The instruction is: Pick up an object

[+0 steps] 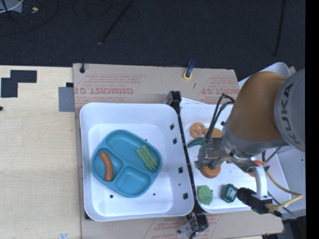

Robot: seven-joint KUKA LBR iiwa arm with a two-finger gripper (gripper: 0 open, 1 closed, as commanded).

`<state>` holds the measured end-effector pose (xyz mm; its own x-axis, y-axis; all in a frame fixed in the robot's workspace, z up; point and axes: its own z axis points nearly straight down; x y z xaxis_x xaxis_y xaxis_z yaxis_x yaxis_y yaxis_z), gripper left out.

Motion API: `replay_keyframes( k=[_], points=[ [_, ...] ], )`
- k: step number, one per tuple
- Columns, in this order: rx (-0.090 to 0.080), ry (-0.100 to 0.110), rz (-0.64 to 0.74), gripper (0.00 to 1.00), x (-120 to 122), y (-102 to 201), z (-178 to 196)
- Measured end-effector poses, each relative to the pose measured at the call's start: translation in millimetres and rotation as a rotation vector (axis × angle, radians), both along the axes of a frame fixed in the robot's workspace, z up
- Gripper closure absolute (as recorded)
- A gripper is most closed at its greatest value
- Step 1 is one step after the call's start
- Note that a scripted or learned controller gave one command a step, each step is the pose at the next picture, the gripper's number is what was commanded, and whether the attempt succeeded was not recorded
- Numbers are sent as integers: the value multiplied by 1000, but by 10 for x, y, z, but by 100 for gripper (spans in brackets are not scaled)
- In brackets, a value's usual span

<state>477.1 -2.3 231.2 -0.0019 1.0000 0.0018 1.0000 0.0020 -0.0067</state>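
My gripper (208, 159) reaches down into the right bin (225, 209), just above an orange round object (211, 171) that sits right under it; the arm's bulk covers the fingers. An orange pretzel-like piece (197, 130) lies at the bin's back left. A green knobbly object (205, 194) and a teal object (229, 192) rest near the bin's front edge. In the left bin (94, 118) a blue divided plate (126, 162) holds an orange sausage (106, 166) and green beans (147, 157).
A black divider (182, 148) runs between the two bins. Brown cardboard (134, 83) lies under the bins, with a yellow-and-blue clip (189, 70) at its back edge. The arm's orange band (259, 106) overhangs the right bin's back half.
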Motion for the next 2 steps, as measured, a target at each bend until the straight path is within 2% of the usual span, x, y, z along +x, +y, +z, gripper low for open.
replay_keyframes(
  k=[1,2],
  points=[
    [-2,-1,-3,100,98,7,-125],
    [-1,-5,-1,100,75,48,65]
  ],
)
